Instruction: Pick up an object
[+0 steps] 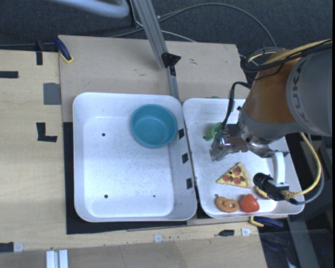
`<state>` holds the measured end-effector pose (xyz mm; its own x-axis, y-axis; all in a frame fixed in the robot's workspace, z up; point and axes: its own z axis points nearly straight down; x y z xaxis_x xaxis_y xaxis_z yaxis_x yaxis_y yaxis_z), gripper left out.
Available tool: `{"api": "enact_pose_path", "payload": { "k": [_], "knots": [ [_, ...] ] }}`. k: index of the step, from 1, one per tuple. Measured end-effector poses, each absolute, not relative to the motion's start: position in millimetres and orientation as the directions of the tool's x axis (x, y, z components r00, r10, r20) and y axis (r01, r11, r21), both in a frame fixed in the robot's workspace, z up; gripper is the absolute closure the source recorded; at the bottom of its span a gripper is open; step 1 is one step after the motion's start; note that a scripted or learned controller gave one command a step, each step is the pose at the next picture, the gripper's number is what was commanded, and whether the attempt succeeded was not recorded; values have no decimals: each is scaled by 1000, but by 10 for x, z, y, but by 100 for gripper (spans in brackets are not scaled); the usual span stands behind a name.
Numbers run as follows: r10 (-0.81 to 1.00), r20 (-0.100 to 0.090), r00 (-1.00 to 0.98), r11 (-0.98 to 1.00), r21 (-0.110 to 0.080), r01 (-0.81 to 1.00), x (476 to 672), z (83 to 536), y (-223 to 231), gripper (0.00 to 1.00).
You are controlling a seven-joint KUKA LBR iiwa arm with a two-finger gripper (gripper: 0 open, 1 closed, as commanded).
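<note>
Right bin (204, 166): gripper (219, 149), finger state cannot be told, beside green item (214, 131); pizza slice (234, 175), tomato (249, 204). Left bin (95, 166): blue bowl (153, 125).

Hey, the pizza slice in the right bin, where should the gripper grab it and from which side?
Probably from straight above, closing across the narrower half of the pizza slice toward its tip. It lies flat on the right bin floor, a thin wedge, so only its side edges offer purchase. The gripper sits just above and left of it; the tomato lies apart, below.

No legible text, labels or numbers; faint lettering on arm (315, 96) unreadable.
</note>
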<state>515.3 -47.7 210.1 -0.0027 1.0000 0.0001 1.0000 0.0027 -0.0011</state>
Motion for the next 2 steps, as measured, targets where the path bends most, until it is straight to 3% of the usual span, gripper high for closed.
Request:
{"api": "enact_pose_path", "payload": {
  "k": [1, 2],
  "knots": [
    [1000, 0, -3, 3, -1, 1000, 5215, 2085, 99, 100],
    [1000, 0, -3, 3, 0, 1000, 5155, 2224, 607, 100]
  ]
}}
